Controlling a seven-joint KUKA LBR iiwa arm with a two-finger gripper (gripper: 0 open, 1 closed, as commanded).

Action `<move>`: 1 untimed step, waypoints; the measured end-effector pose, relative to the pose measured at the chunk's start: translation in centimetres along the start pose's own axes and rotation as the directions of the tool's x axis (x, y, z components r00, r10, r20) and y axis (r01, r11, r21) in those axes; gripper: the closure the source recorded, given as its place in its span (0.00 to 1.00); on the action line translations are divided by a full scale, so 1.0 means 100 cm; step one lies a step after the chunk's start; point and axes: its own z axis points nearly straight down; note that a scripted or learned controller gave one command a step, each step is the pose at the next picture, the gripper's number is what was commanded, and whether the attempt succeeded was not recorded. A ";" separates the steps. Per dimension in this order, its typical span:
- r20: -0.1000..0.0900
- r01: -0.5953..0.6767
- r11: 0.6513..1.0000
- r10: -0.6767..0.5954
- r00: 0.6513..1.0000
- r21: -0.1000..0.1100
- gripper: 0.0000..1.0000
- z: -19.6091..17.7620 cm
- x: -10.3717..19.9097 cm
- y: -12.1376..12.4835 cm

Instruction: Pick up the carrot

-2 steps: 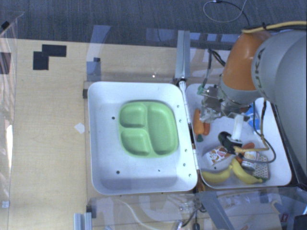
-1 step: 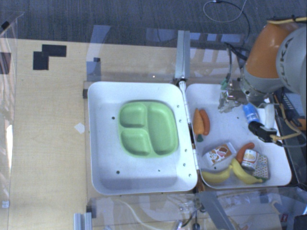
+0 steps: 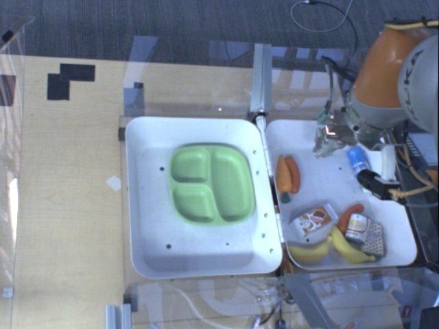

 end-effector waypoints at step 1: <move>-0.001 0.205 0.979 -0.205 0.979 0.003 1.00 -0.012 0.002 0.041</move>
